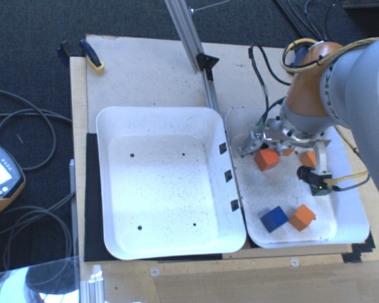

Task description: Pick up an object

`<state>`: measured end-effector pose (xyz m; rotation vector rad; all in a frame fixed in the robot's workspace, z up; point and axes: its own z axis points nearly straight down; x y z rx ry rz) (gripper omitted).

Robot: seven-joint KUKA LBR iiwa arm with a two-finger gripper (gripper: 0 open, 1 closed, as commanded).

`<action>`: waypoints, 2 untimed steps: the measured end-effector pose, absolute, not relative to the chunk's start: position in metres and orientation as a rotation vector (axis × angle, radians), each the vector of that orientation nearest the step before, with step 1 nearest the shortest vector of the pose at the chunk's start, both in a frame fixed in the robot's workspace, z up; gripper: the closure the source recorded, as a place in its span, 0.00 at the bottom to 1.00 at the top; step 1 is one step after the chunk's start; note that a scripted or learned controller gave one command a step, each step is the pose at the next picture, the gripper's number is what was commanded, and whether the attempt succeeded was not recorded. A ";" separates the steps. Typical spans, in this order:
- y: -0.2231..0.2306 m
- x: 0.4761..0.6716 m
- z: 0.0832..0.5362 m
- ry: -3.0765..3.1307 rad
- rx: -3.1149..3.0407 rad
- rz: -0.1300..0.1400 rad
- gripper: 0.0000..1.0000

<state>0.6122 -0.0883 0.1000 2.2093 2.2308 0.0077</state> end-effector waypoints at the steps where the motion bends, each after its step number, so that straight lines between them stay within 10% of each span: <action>1: -0.110 0.613 0.123 2.219 2.220 0.003 0.00; 2: -0.086 0.595 0.098 2.227 2.223 -0.003 0.00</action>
